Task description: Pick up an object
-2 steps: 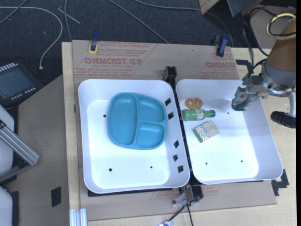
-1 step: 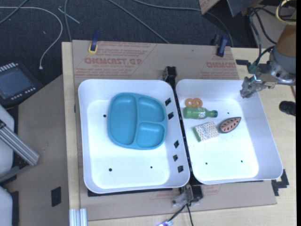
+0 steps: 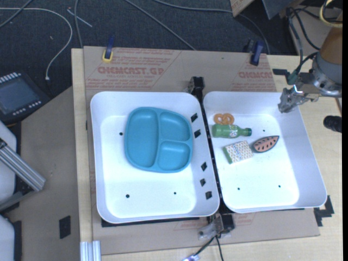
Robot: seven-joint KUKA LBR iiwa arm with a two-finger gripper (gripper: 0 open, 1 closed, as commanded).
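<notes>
Four small things lie clustered in the upper left part of the right bin [image 3: 304, 162]: a pretzel [image 3: 223, 118], a green bottle [image 3: 230, 131] lying on its side just at the pretzel's 6 o'clock, a green patterned packet [image 3: 238, 152] at the bottle's 5 o'clock, and a watermelon slice [image 3: 265, 144] just at the packet's 2 o'clock. The gripper [image 3: 287, 101] hovers over that bin's upper right rim, at about 2 o'clock from the cluster and well apart from it; nothing sits between its fingers, and whether they are spread or closed cannot be told. The left bin [image 3: 109, 189] holds a blue divided plate [image 3: 159, 139].
</notes>
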